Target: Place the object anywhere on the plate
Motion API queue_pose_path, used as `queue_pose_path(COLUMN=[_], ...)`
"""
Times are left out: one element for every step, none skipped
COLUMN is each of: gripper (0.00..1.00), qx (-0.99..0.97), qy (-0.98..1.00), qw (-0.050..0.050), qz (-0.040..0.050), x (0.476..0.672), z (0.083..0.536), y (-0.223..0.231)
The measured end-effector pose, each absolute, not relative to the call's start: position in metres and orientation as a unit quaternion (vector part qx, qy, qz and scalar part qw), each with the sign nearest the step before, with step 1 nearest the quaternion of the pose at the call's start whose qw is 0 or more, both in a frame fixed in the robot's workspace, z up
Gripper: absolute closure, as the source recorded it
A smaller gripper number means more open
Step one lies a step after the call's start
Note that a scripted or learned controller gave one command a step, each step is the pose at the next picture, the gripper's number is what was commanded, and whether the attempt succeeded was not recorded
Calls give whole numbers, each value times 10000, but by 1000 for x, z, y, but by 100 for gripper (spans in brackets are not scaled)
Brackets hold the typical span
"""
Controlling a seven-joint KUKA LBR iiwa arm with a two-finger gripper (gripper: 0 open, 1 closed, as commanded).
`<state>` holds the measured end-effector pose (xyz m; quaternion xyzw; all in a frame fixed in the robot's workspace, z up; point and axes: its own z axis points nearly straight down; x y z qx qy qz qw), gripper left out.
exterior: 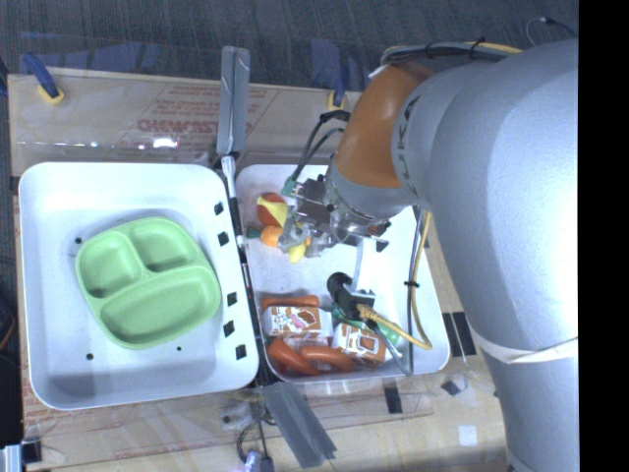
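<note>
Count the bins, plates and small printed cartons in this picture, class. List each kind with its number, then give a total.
shallow white plastic bins: 2
green divided plastic plate: 1
small red-and-white printed cartons: 2
Total: 5

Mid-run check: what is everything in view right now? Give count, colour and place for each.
Left bin: one, white, left side of the bench.
Right bin: one, white, directly beside the left bin.
Plate: one, green, three compartments, inside the left bin.
Small rounded items: exact count unclear, red, orange and yellow, far left corner of the right bin.
Printed cartons: two, white with red-orange print, near end of the right bin.
Long red item: one, red, along the right bin's near wall, against the cartons.
Arm: one, grey with an orange band, reaching in from the right.
End effector: one, above the right bin, beside the small rounded items.
</note>
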<state>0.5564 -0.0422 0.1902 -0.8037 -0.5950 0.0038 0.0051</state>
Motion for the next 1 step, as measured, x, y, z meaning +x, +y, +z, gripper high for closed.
queue_pose_path(gripper=[100], qx=[-7634], qy=[-6460], qw=[17], qz=[13], x=[594], z=[191], y=[66])
